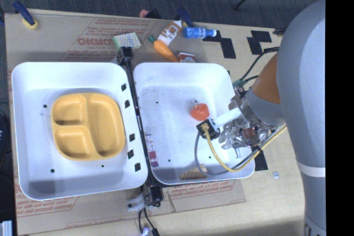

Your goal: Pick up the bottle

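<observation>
**Even overhead light, soft focus**

The scene is evenly and fairly brightly lit. The two white bins (182,72) are near overexposed, their floors almost featureless, with mild grey shading along the inner walls. The yellow tray (88,124), in the bin left of the gripper (232,138), shows gentle shadow in its compartments and no hard glare. Shadows are short and diffuse. The picture is low in resolution and slightly soft throughout; print on the cardboard (105,41) behind the bins is hard to read. The dark floor beyond stays dim and grainy.
</observation>
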You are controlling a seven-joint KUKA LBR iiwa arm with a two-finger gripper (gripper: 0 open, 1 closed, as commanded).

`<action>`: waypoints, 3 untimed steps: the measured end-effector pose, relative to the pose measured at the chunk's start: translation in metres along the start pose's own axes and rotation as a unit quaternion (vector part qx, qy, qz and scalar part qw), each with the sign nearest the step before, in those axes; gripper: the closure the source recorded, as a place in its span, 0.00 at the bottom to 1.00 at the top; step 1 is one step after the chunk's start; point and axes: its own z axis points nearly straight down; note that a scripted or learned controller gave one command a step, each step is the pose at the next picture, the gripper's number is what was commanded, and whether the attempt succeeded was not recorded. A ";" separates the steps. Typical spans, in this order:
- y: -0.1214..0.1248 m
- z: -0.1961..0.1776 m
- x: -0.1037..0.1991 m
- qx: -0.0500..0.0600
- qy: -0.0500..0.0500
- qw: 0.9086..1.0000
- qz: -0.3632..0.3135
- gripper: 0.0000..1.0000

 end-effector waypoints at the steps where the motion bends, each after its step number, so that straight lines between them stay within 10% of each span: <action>1: -0.017 0.008 0.004 0.000 0.000 1.000 -0.028 1.00; 3: 0.018 0.003 -0.003 -0.002 0.001 0.999 -0.033 1.00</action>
